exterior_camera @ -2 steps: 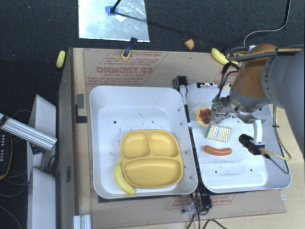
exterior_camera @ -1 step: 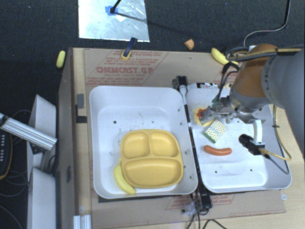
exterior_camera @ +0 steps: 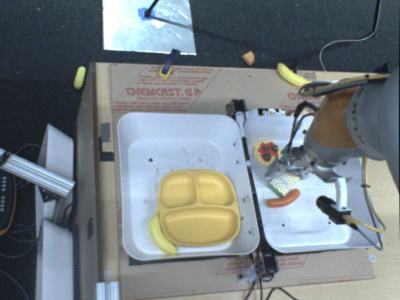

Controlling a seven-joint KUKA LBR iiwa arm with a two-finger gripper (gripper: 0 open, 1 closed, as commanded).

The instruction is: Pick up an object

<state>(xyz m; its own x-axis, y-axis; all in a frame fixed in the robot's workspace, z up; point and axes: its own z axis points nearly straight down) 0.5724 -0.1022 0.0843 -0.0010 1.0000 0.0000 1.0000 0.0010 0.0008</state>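
Observation:
In the right bin (exterior_camera: 312, 233) lie a yellow toy with red spots (exterior_camera: 266, 152), a pale patterned packet (exterior_camera: 284, 182) and an orange-red sausage (exterior_camera: 283, 198). My gripper (exterior_camera: 286, 167) hangs low over the bin's left part, just above the packet and right of the spotted toy. The grey arm with its orange band (exterior_camera: 334, 127) comes in from the right. A yellow divided tray (exterior_camera: 199, 207) and a yellow banana (exterior_camera: 160, 236) rest in the left bin (exterior_camera: 140, 167).
A black ridge (exterior_camera: 249, 174) separates the two bins. On the cardboard behind the bins lies another banana (exterior_camera: 290, 75). Cables and a black fitting (exterior_camera: 331, 210) sit at the right bin's right side.

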